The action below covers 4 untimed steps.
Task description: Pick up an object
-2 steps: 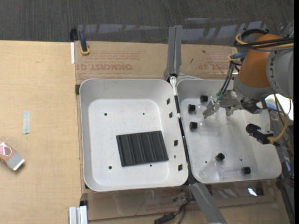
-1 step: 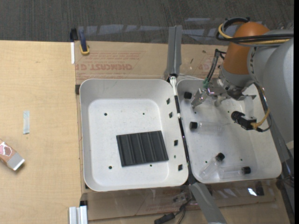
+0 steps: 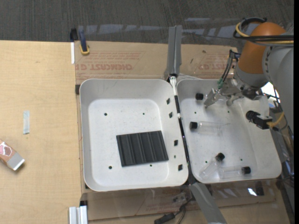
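A black ribbed rectangular pad lies flat in the left bin, right of its centre. The right bin holds several clear plastic tubes with black caps: one cap near the back left, a capped tube by the left wall, another towards the front, and one at the front right. My gripper hangs over the back of the right bin, just right of the back-left cap. Nothing shows between its fingers.
The grey arm with its orange band comes in over the right bin's back right corner. A metal divider stands between the bins at the back. A grey strip and a red-and-white packet lie on the bench at left.
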### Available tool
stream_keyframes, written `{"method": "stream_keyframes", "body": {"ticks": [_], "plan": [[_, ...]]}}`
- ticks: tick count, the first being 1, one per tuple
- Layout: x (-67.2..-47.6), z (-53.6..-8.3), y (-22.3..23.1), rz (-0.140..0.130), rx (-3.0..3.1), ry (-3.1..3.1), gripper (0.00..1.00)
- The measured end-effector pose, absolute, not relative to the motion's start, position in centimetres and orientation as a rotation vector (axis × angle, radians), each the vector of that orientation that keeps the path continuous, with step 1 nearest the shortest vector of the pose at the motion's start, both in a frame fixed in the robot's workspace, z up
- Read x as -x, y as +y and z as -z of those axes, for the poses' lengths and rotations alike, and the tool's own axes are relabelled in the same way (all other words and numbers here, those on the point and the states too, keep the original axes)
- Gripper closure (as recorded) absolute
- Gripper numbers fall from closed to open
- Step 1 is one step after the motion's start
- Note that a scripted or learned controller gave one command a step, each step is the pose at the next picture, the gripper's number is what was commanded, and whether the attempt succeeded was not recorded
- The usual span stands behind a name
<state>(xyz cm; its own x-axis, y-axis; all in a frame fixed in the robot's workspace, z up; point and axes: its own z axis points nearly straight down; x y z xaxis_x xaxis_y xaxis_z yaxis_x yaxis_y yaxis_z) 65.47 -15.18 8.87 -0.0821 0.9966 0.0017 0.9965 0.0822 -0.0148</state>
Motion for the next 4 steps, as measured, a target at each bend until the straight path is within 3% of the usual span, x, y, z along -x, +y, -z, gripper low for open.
{"method": "stream_keyframes", "body": {"ticks": [1,2,3,4], "plan": [[-65.3,-9.7,-15.3,-0.023,2.117,-2.302,1.0],[-65.4,-9.7,-15.2,-0.022,2.118,-2.304,0.0],[-65.7,-8.9,-18.7,0.0,2.076,-2.329,0.0],[-65.7,-9.1,-12.6,-0.007,2.017,-2.403,0.0]]}}
